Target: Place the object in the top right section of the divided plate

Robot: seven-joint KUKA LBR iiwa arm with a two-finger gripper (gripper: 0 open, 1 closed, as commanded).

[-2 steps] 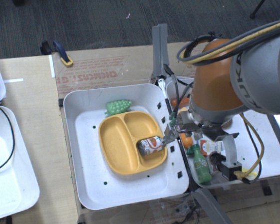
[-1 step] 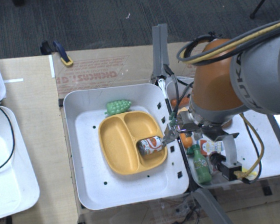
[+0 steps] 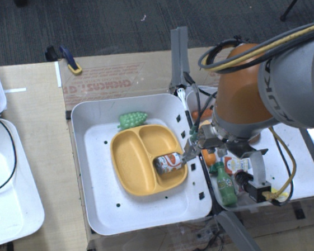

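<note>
From the camera above the bench, 2 white bins sit side by side; the left bin [image 3: 95, 174] holds a yellow divided plate [image 3: 131, 167] with 3 sections, 1 long one on its left and 2 smaller ones on its right; a small can [image 3: 168, 163] with a red and white label lies on its side in the lower right section, its far end close to the plate's right rim; the top right section is bare yellow; a green bumpy toy [image 3: 132, 119] rests on the bin floor just beyond the plate's upper edge, touching or nearly touching it. The grey arm with its orange band [image 3: 241, 101] reaches in from the right, over the wall between the bins; the gripper [image 3: 192, 149] sits just beside the can's right end, at the plate's rim; whether its jaws are wide or closed I cannot tell. The right bin [image 3: 299, 184] holds a green bottle [image 3: 226, 184], an orange ball [image 3: 209, 156] and other small items, partly hidden under the arm.
</note>
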